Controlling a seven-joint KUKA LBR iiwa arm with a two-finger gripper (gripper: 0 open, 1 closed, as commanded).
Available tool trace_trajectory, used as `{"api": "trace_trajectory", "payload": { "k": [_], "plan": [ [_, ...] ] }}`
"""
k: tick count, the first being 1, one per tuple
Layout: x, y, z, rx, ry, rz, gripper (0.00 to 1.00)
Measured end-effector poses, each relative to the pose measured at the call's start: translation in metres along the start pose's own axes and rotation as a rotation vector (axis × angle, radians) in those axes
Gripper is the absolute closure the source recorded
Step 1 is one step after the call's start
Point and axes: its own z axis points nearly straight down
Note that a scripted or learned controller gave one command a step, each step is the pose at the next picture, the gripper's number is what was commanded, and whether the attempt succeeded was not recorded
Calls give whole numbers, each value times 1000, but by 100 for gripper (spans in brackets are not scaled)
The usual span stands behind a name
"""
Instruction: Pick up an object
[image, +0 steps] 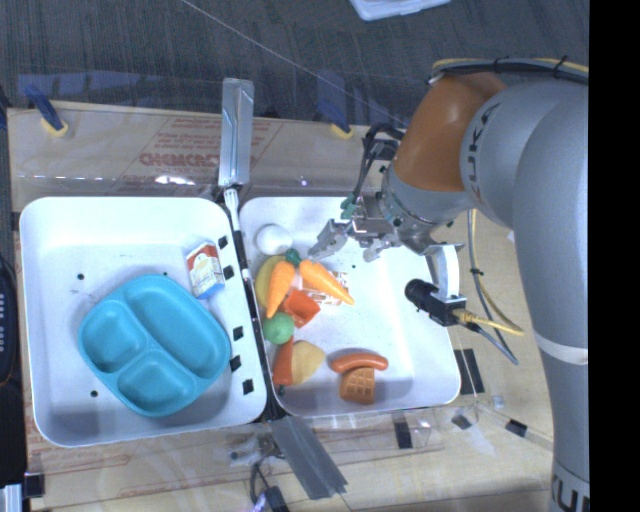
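Note:
The right bin holds a heap of toy food. A white egg lies at its back left, and a yellow banana rests against the left wall. Two carrots cross over a red pepper piece and a green lime. Nearer the front are a potato, a sausage and a brown waffle. My gripper hangs over the back of this bin, just above the upper carrot. It is open, with nothing between its fingers.
In the left bin lie a blue divided plate and a small red and white carton. A black clip-studded divider separates the bins. The arm's black fitting overhangs the right bin's right side.

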Motion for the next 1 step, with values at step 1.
{"api": "trace_trajectory", "payload": {
  "k": [1],
  "plan": [
    [-6, 14, 117, -1, -4, 29, 0]
  ]
}}
